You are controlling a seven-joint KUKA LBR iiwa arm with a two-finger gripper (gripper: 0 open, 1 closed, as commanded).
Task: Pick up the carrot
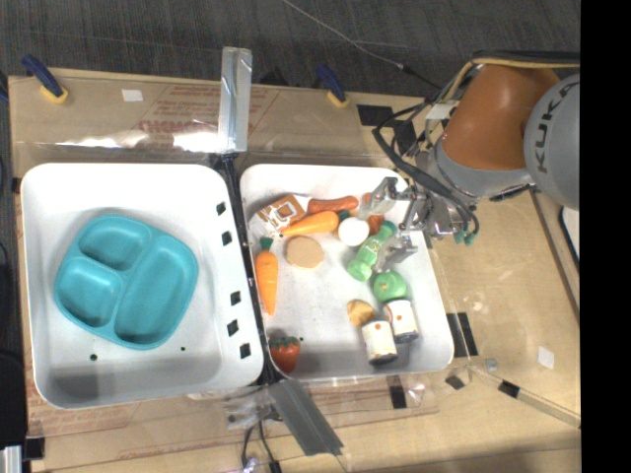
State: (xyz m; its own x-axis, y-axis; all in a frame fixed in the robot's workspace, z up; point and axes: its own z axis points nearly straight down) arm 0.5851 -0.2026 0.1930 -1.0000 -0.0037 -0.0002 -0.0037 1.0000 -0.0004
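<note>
Carrot (266, 278) at right bin's left wall, well apart from gripper (396, 223), its opening indiscernible.

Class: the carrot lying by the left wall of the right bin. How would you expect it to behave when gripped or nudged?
The carrot looks like a moulded toy, so it is probably stiff and light. Its rounded, tapering body may roll or pivot if nudged, and could slip toward its narrow tip under a squeeze. It lies close to the bin wall, so a push might jam it there.
</note>
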